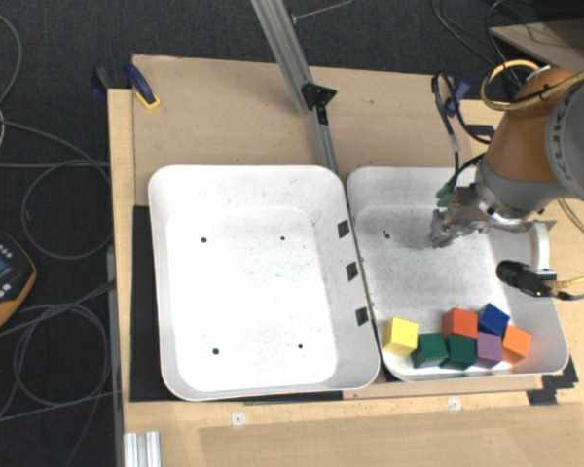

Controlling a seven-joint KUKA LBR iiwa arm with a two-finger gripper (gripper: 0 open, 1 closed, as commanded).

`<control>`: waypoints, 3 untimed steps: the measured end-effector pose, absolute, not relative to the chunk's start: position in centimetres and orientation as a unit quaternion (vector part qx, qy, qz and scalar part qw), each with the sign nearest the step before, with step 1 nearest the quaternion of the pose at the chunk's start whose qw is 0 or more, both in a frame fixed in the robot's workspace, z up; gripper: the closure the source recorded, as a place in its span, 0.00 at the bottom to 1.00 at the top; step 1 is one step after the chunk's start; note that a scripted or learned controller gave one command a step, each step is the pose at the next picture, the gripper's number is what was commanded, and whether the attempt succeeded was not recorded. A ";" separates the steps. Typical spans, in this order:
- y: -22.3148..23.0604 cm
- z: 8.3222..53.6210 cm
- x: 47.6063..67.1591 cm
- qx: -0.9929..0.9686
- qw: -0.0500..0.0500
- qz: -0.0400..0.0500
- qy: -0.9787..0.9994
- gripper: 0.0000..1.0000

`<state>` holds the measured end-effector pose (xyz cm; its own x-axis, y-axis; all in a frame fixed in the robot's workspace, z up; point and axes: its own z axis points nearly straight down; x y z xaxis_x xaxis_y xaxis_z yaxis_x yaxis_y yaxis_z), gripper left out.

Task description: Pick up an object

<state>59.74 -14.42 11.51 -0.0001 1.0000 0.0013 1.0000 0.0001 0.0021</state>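
In the near corner of the shallow, speckled white plastic right bin (423,270), small matte cubes sit bunched: yellow cube (402,335), green cubes (445,349), red cube (458,322), blue cube (493,317), purple cube (489,346), orange cube (516,341). The grey-and-orange arm (526,149) bends in from the right, its dark gripper (446,232) low over bare bin floor, well apart from the cubes; whether it is parted or closed, I can't tell.

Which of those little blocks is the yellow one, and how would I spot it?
Look in the right-hand white bin, at its near edge, where the coloured blocks huddle. The yellow block sits at the left end of that cluster, beside a green block; it is the cluster's one yellow piece.
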 end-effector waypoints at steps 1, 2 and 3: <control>-14.3 16.0 59.4 0.707 0.002 0.002 0.707 1.00; -13.9 22.5 59.6 0.706 0.004 0.003 0.708 1.00; -13.9 28.4 60.7 0.706 0.004 0.003 0.708 1.00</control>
<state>60.74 -13.90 28.41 -0.0021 1.0000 -0.0022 1.0000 0.0022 0.0095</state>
